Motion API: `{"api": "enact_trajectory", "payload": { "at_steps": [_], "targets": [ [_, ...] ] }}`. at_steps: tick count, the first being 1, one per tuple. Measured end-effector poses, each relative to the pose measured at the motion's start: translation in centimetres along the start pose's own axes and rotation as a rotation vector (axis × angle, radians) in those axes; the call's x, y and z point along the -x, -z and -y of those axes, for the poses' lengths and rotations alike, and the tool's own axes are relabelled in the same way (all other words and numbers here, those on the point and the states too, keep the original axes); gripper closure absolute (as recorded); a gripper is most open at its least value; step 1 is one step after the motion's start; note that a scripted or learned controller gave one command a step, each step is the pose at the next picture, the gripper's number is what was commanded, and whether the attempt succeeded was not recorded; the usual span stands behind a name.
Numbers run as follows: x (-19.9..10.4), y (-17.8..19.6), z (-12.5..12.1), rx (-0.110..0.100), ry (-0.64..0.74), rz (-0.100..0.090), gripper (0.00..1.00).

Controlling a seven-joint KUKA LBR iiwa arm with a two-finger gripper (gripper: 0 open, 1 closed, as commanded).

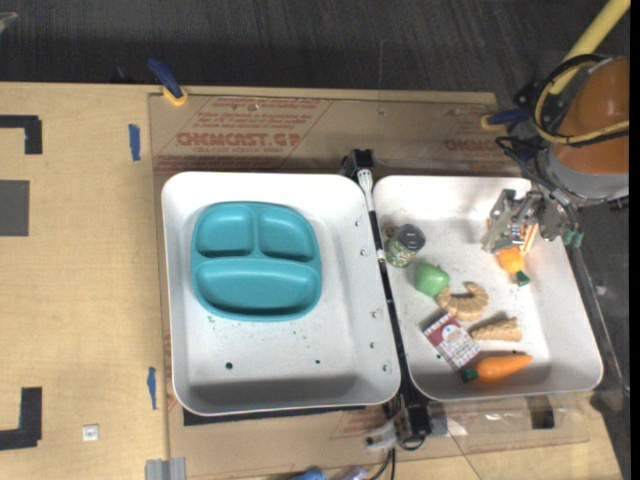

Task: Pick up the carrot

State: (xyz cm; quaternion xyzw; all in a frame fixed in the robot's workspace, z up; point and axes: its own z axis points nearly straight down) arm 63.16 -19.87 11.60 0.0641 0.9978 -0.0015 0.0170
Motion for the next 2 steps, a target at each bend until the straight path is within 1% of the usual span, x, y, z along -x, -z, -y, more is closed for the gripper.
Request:
{"api": "enact_trajectory", "payload": {
  "at_steps": [1,2],
  "targets": [
    [0.0,-0.1,0.0,0.000,0.000,-0.002,0.00],
    [-2.1,-2.7,0.4,-0.001,-0.156,-0.026,0.00]
  ]
}}
